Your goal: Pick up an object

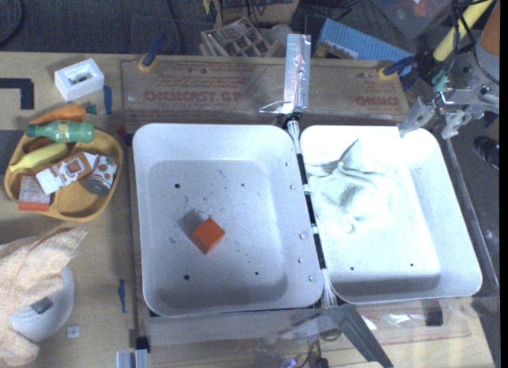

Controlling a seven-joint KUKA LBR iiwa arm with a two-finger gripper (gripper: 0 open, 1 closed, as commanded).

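A small orange cube lies in the left bin, a little left of and below its middle. Across the upper middle of the right bin spreads a pale, crumpled, cloth-like shape; its edges are hard to make out in the glare. My gripper hangs over the far right corner of the right bin, well away from the cube. Its fingers stand open with nothing between them.
Left of the bins stands a yellow bowl of toy food, with a small white box behind it. A beige cloth lies at the near left. A shiny metal strip rises behind the seam between the bins.
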